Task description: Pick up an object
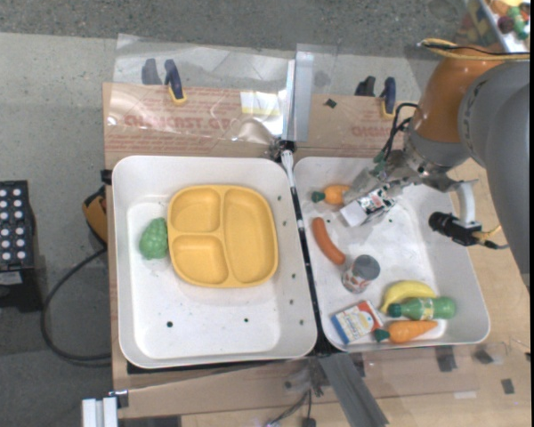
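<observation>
From the camera above, my gripper hung low in the upper part of the right bin, on the right side of the frame. I could not tell how it was set, because it looked like a small jumble of grey and white.

A little carrot lay just to its left, very close, maybe touching. A sausage lay just below that, near the wall between the bins. Lower down stood a small can. At the bottom of the bin, a banana, a green bottle, a second carrot and a small box were packed together.

In the left bin sat a yellow tray with a green lump beside it.

I think the little carrot was the nearest thing to grab. It was round and smooth, so it could roll off. It could also get pushed against the sausage or the bin wall.
</observation>
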### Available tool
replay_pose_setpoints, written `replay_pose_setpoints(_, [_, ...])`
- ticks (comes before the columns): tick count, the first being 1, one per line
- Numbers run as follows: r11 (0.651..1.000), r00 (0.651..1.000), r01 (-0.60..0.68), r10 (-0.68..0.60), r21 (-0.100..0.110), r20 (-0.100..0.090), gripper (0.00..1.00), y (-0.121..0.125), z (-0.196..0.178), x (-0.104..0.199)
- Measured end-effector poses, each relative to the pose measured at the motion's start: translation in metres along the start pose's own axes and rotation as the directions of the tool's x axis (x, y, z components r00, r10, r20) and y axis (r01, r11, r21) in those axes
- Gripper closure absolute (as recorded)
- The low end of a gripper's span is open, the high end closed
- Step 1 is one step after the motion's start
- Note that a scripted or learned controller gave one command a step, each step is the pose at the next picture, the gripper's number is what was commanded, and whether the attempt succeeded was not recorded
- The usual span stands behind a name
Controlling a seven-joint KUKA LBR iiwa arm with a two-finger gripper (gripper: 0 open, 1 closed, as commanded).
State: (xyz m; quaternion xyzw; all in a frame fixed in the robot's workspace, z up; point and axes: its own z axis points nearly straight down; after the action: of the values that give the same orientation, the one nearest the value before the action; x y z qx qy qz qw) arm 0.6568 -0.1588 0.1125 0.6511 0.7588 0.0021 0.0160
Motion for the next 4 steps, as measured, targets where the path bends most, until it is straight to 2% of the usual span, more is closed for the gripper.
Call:
replay_pose_setpoints(1, [1.000,1.000,0.020,-0.020,-0.013,0.003,0.00,-0.006,-0.001,0.001])
replay_pose_setpoints(2, [0.998,0.998,0.059,-0.059,-0.004,0.001,0.00,-0.003,0.000,-0.001])
replay_pose_setpoints(3, [0.998,0.998,0.059,-0.059,-0.018,0.009,1.00,0.001,-0.015,-0.004])
replay_pose_setpoints(4, [0.998,0.998,0.059,-0.059,-0.017,0.009,0.00,0.000,-0.014,-0.004])
